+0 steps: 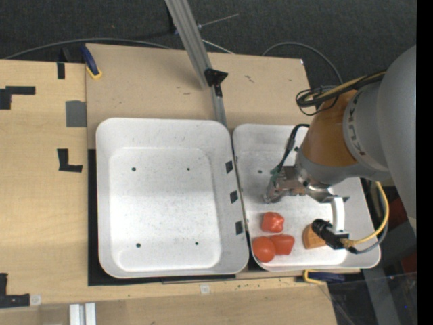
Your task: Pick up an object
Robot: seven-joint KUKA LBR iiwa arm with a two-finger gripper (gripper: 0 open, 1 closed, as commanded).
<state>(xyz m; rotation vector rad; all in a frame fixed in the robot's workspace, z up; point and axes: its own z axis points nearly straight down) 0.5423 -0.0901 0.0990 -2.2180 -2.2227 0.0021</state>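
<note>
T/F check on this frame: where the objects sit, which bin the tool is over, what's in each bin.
1. The red objects lie in the right bin. True.
2. The tool is over the left bin. False: it is over the right bin, just above the red objects.
3. An orange-brown object lies near the right bin's near edge. True.
4. The red objects lie in the right bin's far corner. False: they sit near its near-left corner.
5. The arm enters from the view's right. True.

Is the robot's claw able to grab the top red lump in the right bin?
Probably yes. The gripper hangs just above the upper red lump in the right white bin, and nothing lies between them.
</note>
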